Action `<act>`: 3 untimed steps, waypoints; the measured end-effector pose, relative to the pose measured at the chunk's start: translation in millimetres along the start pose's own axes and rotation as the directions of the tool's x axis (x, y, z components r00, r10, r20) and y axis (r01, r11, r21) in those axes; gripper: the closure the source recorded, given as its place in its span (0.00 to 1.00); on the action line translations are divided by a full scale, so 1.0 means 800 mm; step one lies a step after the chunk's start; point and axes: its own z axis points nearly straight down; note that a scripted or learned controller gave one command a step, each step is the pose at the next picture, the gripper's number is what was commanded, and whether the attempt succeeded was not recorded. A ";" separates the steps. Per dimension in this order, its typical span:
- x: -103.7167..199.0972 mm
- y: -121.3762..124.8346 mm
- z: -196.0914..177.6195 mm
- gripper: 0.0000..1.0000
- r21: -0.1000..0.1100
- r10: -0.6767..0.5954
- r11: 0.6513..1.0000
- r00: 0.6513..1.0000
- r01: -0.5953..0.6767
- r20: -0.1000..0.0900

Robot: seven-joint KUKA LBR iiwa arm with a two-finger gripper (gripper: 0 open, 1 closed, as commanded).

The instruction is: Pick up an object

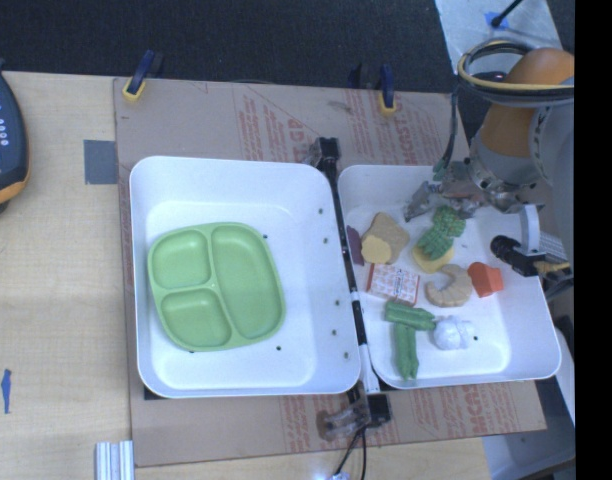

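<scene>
- My jaws hang over the far part of the right bin, just above the green corn-like piece; whether they are released or clenched I cannot tell, and nothing shows between them
- My arm comes in from the right, its orange band above the wrist
- The corn piece lies tilted, its lower end touching a yellow piece
- A tan bread-like piece sits to the left of the corn, near the bin's left wall; a dark purple piece lies against that wall
- A small printed card lies just below the bread; a tan biscuit-like curve lies beside it, touching an orange block
- Two green pods lie in the near part of the bin, one across, one pointing toward the front edge; a white lump sits just right of them
- The left bin holds a green tray with three compartments
- Both bins rest on cardboard clamped to the bench; a dark handset lies at the far left
</scene>
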 end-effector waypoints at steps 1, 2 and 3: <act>-0.014 0.003 -0.008 0.00 -0.008 0.002 1.000 1.000 -0.003 -0.005; 0.019 0.003 -0.009 0.00 -0.007 0.001 1.000 1.000 -0.001 0.000; 0.020 0.003 -0.009 0.00 -0.007 0.002 1.000 1.000 -0.002 0.000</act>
